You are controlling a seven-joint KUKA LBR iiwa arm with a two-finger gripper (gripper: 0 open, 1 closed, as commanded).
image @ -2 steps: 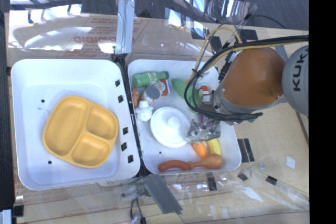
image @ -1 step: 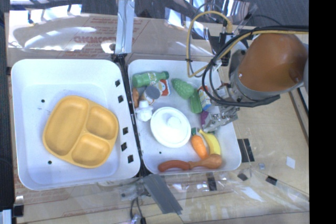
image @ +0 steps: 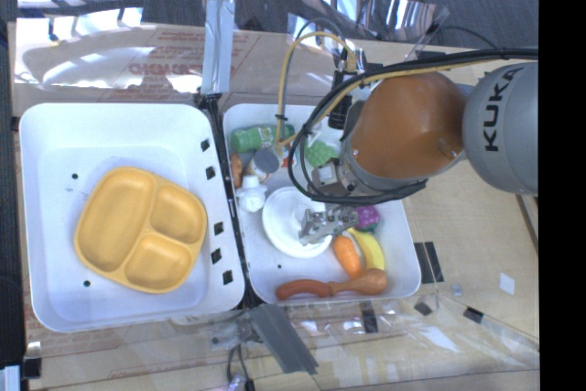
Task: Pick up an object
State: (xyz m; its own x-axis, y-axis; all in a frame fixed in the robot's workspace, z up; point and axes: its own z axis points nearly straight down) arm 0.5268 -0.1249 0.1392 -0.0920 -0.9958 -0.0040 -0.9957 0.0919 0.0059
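My gripper hangs over the right bin, just above a small white plate. The arm's orange band hides much of the bin's back half. Beside the gripper lie a carrot, a yellow banana and a purple grape cluster. A brown sausage and a tan pear-shaped piece rest along the bin's front wall. A green bottle-like item and a green leafy piece sit near the back. I see nothing between the fingers.
The left bin holds a yellow three-compartment tray. Small toys, one grey and one white, lie along the right bin's left wall. Cables loop over the bins' back edge.
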